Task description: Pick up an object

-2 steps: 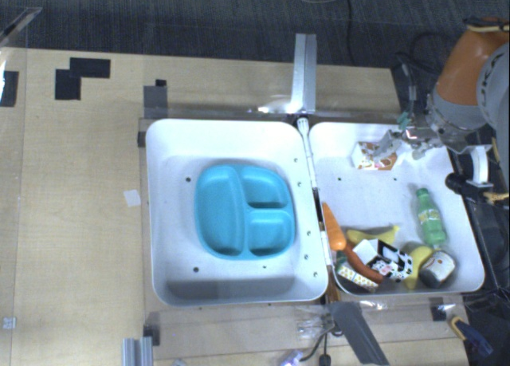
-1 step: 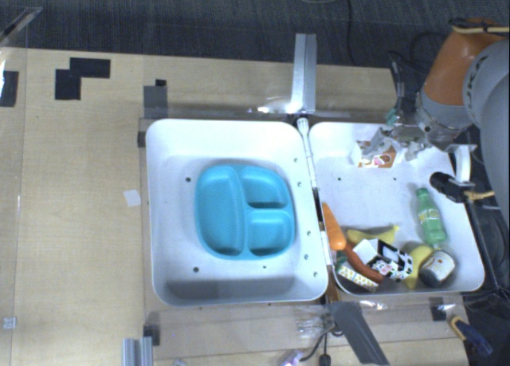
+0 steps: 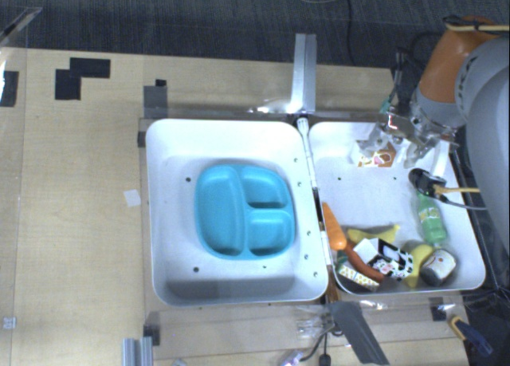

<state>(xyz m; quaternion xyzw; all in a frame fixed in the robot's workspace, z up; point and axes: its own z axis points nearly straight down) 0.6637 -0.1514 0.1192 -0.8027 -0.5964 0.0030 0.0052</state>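
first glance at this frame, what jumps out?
The blue divided tray sits alone in the middle of the left bin. Next, the clutter heaped along the near edge of the right bin: an orange carrot, a green bottle and small toys. The arm's gripper hangs over that bin's far corner.

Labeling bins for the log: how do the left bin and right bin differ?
The left bin carries one blue divided tray; the right bin carries a heap of small items along its near edge, including a carrot and green bottle. The hand is over the right bin. Both are shallow and white.
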